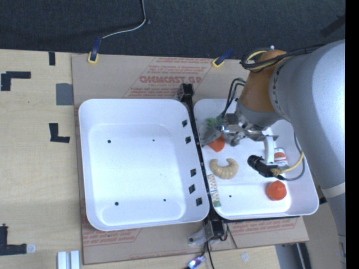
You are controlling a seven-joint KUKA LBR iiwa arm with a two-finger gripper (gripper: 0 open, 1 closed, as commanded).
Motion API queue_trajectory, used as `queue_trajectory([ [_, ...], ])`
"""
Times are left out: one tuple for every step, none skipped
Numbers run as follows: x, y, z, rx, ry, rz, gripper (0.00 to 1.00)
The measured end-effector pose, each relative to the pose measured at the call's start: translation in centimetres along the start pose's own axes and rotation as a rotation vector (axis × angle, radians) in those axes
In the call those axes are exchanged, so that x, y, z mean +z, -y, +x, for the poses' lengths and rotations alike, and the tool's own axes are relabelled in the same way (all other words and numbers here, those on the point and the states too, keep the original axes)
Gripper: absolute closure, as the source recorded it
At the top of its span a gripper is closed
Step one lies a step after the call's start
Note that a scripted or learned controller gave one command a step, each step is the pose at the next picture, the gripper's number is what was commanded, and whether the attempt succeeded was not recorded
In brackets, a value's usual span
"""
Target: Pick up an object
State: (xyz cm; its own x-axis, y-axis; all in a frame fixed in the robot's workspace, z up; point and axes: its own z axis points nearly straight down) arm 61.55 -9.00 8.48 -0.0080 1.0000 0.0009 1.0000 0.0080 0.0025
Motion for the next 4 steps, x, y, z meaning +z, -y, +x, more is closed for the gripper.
queue_trajectory([
  [-1.0, 0.2, -0.4, 0.005, 0.002, 0.003, 1.0],
  [-15.6, 2.1, 3.8, 0.002, 0.0, -0.008, 1.0],
  [-15.9, 3.2, 11.5, -0.001, -0.002, 0.003, 1.0],
  [-18.7, 10.1, 12.8, 0.005, -0.001, 0.006, 1.0],
])
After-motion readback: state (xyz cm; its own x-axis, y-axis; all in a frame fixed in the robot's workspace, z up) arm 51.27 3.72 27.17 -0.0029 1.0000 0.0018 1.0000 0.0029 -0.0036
